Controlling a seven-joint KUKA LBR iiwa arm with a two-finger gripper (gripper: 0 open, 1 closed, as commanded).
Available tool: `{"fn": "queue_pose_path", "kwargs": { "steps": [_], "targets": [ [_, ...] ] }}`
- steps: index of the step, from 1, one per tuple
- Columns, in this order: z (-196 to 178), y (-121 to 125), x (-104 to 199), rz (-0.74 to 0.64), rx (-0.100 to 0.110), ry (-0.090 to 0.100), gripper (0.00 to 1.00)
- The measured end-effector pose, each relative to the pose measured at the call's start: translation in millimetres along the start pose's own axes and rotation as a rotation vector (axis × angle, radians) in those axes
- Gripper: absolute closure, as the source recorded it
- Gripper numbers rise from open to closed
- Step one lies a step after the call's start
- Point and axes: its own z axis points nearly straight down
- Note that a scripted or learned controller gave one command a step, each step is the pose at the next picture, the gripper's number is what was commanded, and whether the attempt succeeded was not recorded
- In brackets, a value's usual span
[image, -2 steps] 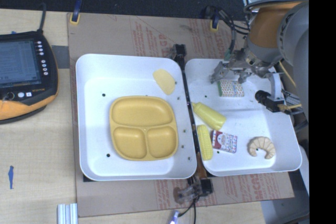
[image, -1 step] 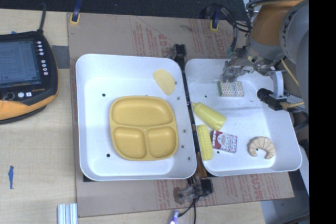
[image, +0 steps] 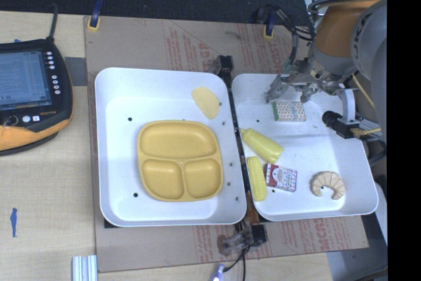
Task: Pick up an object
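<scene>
- Here, my gripper (image: 288, 94) hangs over the far part of the right bin (image: 355, 207), with my grey arm and its orange band reaching in from the right.
- My two fingers stand apart, one to each side, and nothing sits between them.
- Just below my fingertips lies a small green-and-white packet (image: 289, 111), flat on the bin floor; I cannot tell whether I touch it.
- Nearer the bin's middle wall lies a yellow banana-shaped piece (image: 262, 145), tilted, and beside it a corn cob (image: 256, 178) set lengthwise along that wall.
- A small red-and-white packet (image: 281, 177) lies just beside the corn cob.
- A croissant (image: 327, 183) rests toward the near right corner, well apart from my gripper.
- The left bin (image: 112, 141) holds a yellow divided tray (image: 179, 159) and, near its far right corner, a pale yellow chip (image: 206, 102).
- A tablet controller (image: 29, 92) lies on the bench at the far left.
</scene>
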Motion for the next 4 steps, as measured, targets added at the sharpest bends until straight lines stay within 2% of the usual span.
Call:
{"fn": "queue_pose_path", "kwargs": {
  "steps": [1,2,3,4],
  "targets": [
    [33,-2,-22,0.005,0.001,0.003,0.0],
    [21,-1,-23,0.003,-0.001,0.002,1.0],
    [21,-1,-23,0.003,-0.001,0.002,0.0],
    [11,0,-23,0.003,-0.001,0.002,1.0]
  ]
}}
